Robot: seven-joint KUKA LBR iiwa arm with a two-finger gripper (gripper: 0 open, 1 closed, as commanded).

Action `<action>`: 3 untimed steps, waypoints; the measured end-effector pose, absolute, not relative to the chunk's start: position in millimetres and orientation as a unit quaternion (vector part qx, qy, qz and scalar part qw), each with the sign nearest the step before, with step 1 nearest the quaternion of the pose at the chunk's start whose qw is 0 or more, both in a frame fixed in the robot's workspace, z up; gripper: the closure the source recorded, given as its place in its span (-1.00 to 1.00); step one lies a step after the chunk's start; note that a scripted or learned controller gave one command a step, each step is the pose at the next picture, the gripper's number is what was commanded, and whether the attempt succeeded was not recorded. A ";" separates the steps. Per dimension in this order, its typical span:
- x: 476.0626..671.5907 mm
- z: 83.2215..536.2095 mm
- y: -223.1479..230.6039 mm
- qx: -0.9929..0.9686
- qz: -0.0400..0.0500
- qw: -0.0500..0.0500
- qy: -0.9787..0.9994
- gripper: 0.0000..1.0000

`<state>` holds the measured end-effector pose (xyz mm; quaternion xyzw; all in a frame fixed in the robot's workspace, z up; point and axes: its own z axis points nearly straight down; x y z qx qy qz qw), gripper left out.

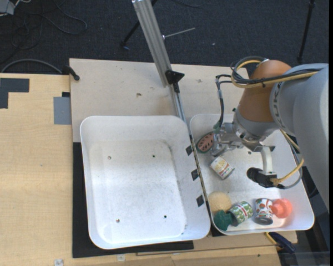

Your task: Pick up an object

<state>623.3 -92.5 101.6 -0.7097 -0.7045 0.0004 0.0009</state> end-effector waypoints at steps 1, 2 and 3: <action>629.5 152.1 -100.6 -0.710 0.001 0.001 -0.704 1.00; 629.7 197.6 -107.8 -0.709 0.000 -0.001 -0.705 1.00; 630.5 250.8 -109.1 -0.707 -0.001 -0.001 -0.707 1.00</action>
